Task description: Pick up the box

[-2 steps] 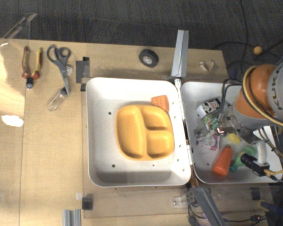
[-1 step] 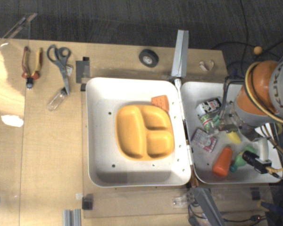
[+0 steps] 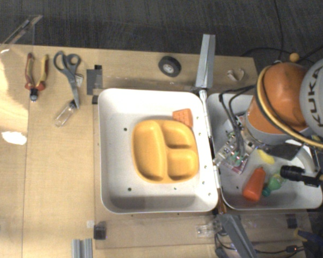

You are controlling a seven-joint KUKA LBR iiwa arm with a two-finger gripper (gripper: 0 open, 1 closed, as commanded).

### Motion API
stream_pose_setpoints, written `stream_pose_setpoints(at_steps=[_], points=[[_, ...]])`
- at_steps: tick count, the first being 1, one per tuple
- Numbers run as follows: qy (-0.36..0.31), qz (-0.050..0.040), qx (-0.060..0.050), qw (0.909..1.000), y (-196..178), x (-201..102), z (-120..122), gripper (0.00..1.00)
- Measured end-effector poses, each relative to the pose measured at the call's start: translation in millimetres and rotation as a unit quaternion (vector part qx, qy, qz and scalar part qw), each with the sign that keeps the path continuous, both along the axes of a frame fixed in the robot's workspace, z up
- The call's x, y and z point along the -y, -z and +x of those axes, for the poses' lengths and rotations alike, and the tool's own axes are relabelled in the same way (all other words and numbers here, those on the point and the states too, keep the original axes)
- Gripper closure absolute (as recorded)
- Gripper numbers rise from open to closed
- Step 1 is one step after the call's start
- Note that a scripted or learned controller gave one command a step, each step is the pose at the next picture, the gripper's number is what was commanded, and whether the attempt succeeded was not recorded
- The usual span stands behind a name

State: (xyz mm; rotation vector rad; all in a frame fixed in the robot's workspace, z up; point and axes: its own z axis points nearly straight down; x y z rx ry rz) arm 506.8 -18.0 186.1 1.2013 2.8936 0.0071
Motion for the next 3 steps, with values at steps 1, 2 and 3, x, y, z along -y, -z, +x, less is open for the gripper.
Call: stream_pose_setpoints(at_steps=[1, 2, 3], points=[[0.175, 0.0015, -0.001, 0.9847, -43, -55, 46, 1.00], [0.174, 0.0014, -0.001, 0.9847, -43, -55, 46, 0.00], [0.184, 0.0009, -0.001, 0.9829, -76, 10, 51, 0.00]])
